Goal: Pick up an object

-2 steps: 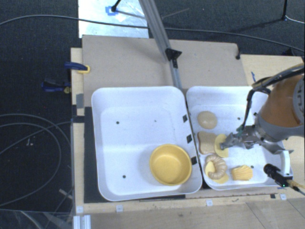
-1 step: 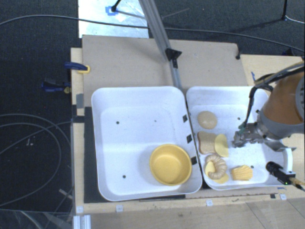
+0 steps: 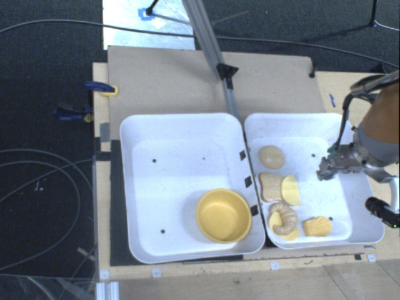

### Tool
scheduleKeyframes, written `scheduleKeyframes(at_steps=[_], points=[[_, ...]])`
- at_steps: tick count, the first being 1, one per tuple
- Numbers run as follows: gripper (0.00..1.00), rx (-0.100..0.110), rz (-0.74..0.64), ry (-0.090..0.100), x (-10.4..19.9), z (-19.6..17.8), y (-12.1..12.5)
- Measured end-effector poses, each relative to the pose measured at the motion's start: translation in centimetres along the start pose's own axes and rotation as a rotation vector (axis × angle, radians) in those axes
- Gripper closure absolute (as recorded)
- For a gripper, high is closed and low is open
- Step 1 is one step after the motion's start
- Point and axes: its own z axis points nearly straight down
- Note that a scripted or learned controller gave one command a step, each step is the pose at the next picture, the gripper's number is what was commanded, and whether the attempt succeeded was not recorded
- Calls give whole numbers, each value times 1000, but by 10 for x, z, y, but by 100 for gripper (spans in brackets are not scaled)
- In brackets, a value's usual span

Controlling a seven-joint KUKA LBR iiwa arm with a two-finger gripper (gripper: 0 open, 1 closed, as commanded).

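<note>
Hand (image 3: 327,169) hovers over right bin (image 3: 312,127), holding nothing.

A tan bench (image 3: 169,80) stood on dark carpet (image 3: 44,42), its board running under and past the far rims of two white bins. Black cables (image 3: 37,186) looped over the carpet at the left, and blue and yellow clamps (image 3: 100,89) gripped the bench's left edge. Beyond the bench's far edge lay a bright, glossy patch of floor (image 3: 128,8), and a grey pole (image 3: 203,30) slanted from the top of the view down to the gap between the bins.
</note>
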Motion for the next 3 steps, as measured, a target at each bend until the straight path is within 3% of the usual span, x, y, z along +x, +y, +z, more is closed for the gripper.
scheduleKeyframes(at_steps=[2,3], points=[[100,2,-1,1,0,-78,0],[100,4,-6,4,51,-80,7]])
